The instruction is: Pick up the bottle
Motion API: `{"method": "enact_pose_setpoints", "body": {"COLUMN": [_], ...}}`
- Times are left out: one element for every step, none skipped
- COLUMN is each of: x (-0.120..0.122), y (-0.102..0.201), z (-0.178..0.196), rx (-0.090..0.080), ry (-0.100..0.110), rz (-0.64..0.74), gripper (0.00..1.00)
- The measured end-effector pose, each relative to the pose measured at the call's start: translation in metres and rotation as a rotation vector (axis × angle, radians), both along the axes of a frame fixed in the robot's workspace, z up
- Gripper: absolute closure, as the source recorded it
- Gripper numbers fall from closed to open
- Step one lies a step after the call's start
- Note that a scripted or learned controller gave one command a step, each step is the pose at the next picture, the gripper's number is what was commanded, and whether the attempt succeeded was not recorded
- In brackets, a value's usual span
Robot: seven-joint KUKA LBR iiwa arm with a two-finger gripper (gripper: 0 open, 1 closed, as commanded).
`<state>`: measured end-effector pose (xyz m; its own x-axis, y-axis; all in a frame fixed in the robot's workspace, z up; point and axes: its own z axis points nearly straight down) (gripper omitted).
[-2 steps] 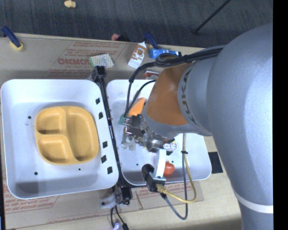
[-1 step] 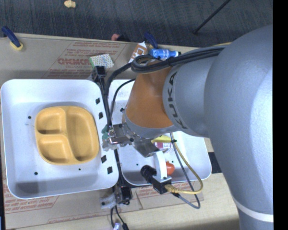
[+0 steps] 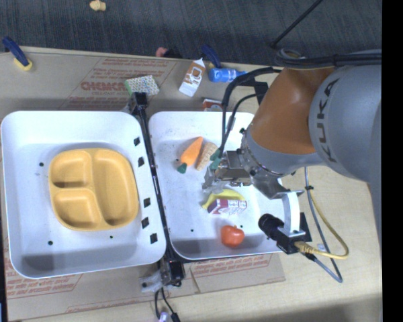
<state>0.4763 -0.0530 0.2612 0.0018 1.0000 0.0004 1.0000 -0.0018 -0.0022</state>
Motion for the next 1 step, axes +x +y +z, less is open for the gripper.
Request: {"method": "enact_pose_setpoints", "body": {"x": [-0.0007], "y": [0.0116], "z": [-0.0702], "rx": [0.001], "ry": [0.003], "rz": [0.125], "gripper": [1.00]}}
